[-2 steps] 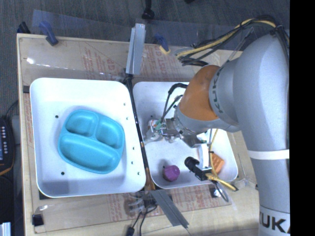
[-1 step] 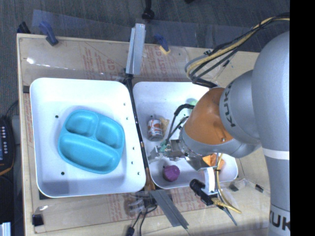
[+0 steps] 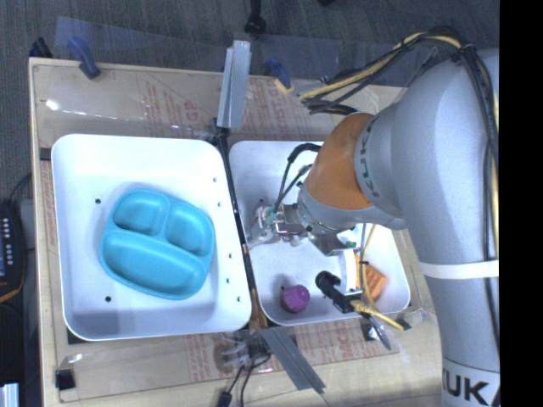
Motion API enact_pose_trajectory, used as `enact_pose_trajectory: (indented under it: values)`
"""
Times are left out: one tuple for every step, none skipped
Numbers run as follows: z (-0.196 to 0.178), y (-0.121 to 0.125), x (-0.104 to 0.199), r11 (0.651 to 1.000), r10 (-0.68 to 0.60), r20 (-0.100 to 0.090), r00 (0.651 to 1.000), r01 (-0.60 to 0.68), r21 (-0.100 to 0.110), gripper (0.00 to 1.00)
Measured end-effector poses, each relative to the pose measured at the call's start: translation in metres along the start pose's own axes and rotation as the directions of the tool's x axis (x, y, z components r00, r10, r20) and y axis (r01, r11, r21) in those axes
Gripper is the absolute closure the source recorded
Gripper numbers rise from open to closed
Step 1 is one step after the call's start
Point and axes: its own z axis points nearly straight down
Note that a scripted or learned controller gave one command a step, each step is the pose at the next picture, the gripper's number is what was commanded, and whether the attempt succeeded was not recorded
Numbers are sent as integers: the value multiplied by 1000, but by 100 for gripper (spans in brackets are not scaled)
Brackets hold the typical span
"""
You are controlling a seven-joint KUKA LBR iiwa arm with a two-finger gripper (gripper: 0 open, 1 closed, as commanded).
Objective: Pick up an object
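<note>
My gripper [image 3: 273, 220] reaches down into the right bin [image 3: 254, 164], close to its left wall and about midway along it. The wrist and orange band cover most of it from above. A small purple rounded object [image 3: 295, 298] lies near the bin's front edge, apart from the gripper. An orange wedge-shaped object [image 3: 374, 281] rests at the front right corner, partly hidden behind robot parts. Something small and greenish sits right at the gripper; I cannot make out what it is.
The left bin [image 3: 72, 164] holds a blue divided plate [image 3: 158, 242] with three compartments, lying in its middle. A raised divider runs between the two bins. The arm's bulk covers the right bin's right side.
</note>
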Motion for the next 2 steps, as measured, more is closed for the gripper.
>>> enact_pose_trajectory:
  values:
    - [0,-60,-5,1000,-1,-5,1000,1,3,0]
    - [1,-6,-4,1000,-5,-9,1000,5,4,0]
